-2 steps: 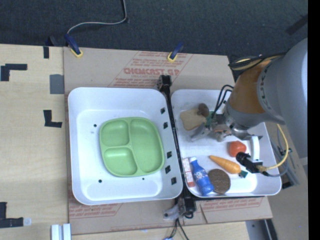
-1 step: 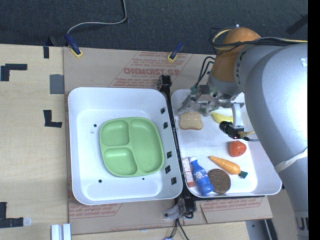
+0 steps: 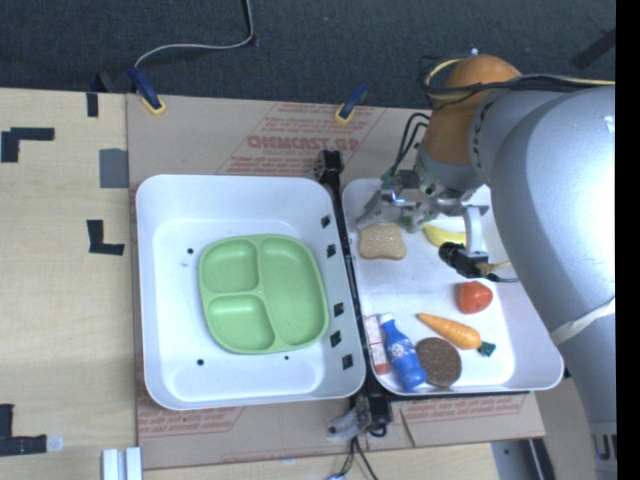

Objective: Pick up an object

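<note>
From my remote console, I watch the gripper hang just above a slice of bread at eleven o'clock in the right bin; I cannot tell its state. The left bin holds a green tray.

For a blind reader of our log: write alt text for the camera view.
A grey arm's pincer hangs over the right bin, just above a bread slice. The bin also holds a banana, tomato, carrot, blue bottle and brown cookie; the left bin holds a green divided tray.
</note>
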Robot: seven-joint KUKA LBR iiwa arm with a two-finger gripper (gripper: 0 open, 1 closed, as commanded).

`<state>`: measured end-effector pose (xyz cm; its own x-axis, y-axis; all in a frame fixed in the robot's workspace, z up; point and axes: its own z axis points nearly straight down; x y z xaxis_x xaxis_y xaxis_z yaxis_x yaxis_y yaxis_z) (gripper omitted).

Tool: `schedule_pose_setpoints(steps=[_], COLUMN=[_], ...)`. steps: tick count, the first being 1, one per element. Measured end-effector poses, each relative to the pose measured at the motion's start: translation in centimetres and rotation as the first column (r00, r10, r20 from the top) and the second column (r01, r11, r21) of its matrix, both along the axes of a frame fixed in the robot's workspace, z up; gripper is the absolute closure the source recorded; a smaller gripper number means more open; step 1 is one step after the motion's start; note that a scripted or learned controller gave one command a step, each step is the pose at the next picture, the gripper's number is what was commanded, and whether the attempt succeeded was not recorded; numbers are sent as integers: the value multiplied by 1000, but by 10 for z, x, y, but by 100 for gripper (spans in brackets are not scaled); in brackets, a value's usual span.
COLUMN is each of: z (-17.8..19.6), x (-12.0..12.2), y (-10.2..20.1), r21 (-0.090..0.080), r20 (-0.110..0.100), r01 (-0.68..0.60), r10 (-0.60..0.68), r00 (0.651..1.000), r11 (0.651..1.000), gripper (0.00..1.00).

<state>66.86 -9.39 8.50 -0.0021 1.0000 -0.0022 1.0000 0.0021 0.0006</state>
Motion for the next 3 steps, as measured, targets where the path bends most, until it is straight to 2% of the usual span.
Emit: schedule_pose_setpoints(steps=[1,2,3], z=[1,2,1], x=[-103,-140,-183], y=[-29,-76,-40], r21=[0,0,0], r20=[1,5,6], r01=[3,2,2], r10=[-3,-2,-2], r00=[1000,1000,1000], r11=[1000,1000,1000], gripper=[0,0,0])
